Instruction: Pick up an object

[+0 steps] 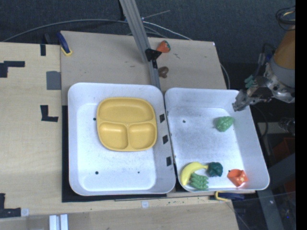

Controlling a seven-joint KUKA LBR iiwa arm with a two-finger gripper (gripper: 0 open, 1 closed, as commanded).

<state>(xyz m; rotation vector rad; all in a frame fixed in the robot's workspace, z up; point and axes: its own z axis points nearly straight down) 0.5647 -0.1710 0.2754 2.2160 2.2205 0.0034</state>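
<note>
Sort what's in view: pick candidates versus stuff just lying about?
For the job:
gripper
light green piece
banana
green bumpy piece
dark teal piece
orange-red piece

Lying about:
yellow divided plate, left bin
clamp with orange tip on the post
blue-yellow clamp

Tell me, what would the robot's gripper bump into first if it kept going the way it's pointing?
Probably the light green toy. The gripper sits at the right bin's upper right edge, pointing down-left into it, and that toy lies nearest along that line. Depth is hard to judge, so it might meet the bin floor first.
</note>
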